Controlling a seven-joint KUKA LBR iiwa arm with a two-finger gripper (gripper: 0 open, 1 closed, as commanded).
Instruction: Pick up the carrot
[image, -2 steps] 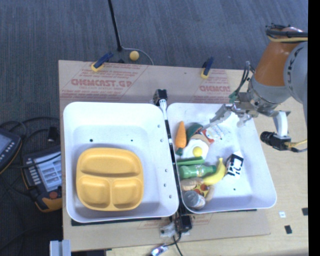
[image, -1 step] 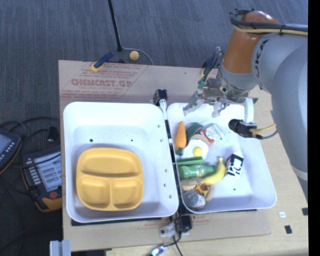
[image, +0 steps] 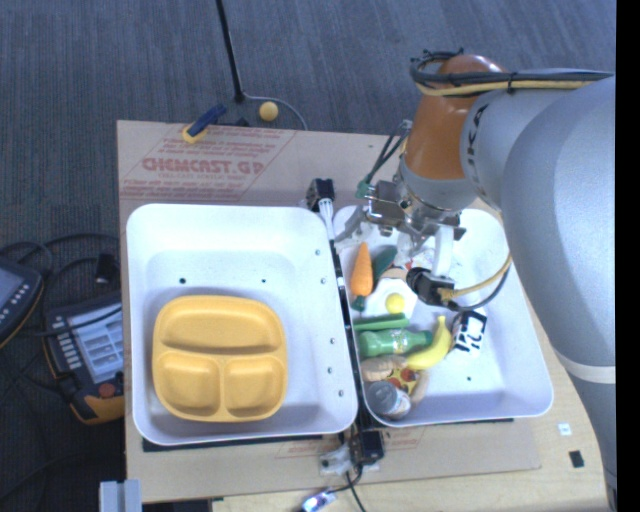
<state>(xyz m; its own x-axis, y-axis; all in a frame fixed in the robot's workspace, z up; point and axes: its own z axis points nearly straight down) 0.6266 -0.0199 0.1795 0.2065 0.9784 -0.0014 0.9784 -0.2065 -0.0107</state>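
The carrot (image: 361, 272), a short orange tapered toy vegetable, lies in the right-hand white bin (image: 510, 395), close to the wall that divides the two bins, its narrow end pointing down toward the near side. Just beside it hangs the metal two-finger gripper (image: 395, 240) of the grey arm with its orange band (image: 440, 135), low over the far part of that bin; from where I stand I cannot tell how the gripper is set, and nothing shows between it and the carrot to say they touch. Below the carrot sits a small yellow round piece (image: 395, 301), then a green bottle-shaped toy (image: 385, 342) lying on its side, with a yellow banana (image: 435, 347) curving against it and a few mixed small items (image: 392, 385) nearer the front. In the left white bin (image: 160, 235) rests a yellow plastic tray with three compartments (image: 220, 356). Both bins stand on a brown cardboard sheet (image: 200, 165) with red lettering.
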